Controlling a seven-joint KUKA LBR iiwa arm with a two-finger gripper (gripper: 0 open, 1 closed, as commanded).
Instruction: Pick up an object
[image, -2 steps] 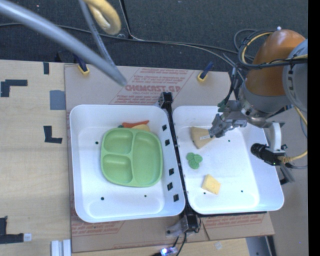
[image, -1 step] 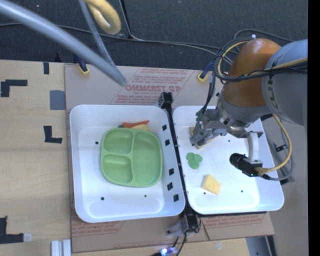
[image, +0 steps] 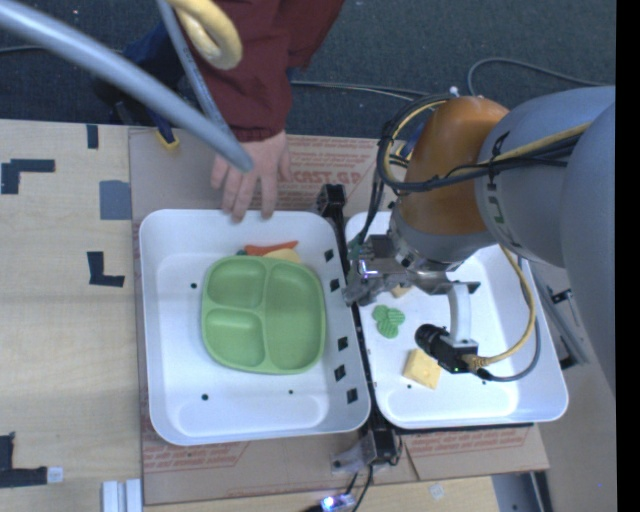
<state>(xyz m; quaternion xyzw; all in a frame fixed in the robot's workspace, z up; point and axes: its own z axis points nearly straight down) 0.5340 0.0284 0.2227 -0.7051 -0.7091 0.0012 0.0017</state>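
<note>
Lowest in the frame, the right shallow white plastic bin (image: 540, 400) holds a small pale yellow wedge-shaped block (image: 422, 369) near its lower left. Just above the wedge lies a small green leaf-shaped toy (image: 388, 320), close to the divider between the bins. The left white bin (image: 160, 330) carries a light green plastic plate with three compartments (image: 264, 312), lying flat near the bin's centre. Behind the plate's upper edge, an orange strip and a pale yellow piece (image: 272, 250) peek out (too hidden to tell what they are). Above the right bin's upper left, the grey arm's two-finger gripper (image: 372, 283) hangs just above the leaf toy; whether its jaws are spread or pressed together cannot be told, nor is anything seen between them. At the upper middle, a person's hand (image: 252, 180) rests its fingertips on the left bin's far rim.
</note>
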